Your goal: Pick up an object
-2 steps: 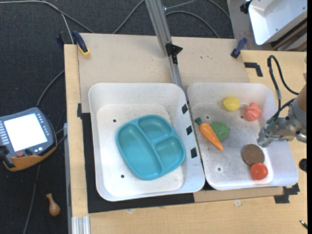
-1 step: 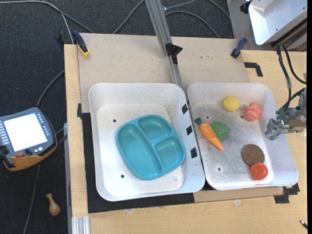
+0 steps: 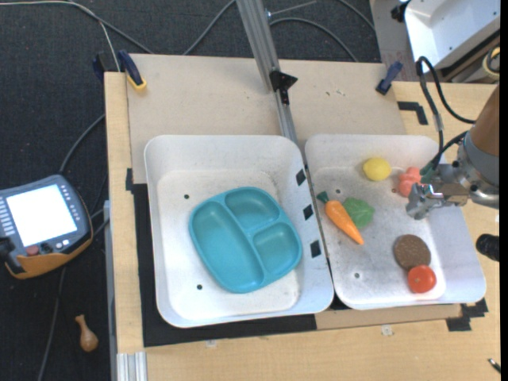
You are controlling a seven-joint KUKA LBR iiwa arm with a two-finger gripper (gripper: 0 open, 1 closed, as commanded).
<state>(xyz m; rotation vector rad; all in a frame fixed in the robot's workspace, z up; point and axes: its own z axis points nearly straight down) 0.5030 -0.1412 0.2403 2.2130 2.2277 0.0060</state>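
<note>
Red tomato (image 3: 421, 279) at right bin's (image 3: 468, 288) front, hand (image 3: 418, 206) low beside pink toy (image 3: 408, 181), grip state unclear

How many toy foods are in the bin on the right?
6: a lemon at the back, a pink piece beside it, partly behind the tool, a carrot and green vegetable on the left, a brown patty and tomato in front.

bins (image 3: 230, 145): 2 | teal tray (image 3: 244, 238): 1 | toy foods (image 3: 344, 220): 6
</note>
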